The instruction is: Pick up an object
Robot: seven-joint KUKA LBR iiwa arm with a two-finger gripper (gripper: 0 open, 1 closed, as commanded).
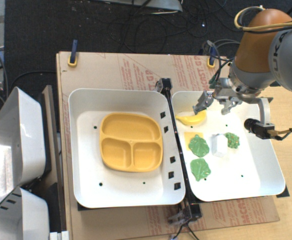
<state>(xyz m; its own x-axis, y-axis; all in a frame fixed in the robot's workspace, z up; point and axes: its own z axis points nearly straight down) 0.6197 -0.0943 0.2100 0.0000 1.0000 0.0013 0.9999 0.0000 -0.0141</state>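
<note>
In the right bin [266, 179] lie a yellow banana [192, 118], two green leaf-shaped pieces [198, 145] [201, 169], a small green broccoli [232, 140] and a pale translucent block [219, 145]. My gripper [216, 103] hangs over the bin's far left part, just right of and above the banana. Its two dark fingers [204, 102] are spread apart with nothing between them. The grey arm with its orange band [261, 34] comes in from the upper right.
The left bin [80, 134] holds a yellow divided plate [131, 141]. A black divider with clips [173, 134] runs between the bins. A black cable fitting [258, 127] hangs off the wrist over the right bin. White containers [10, 144] stand at the far left.
</note>
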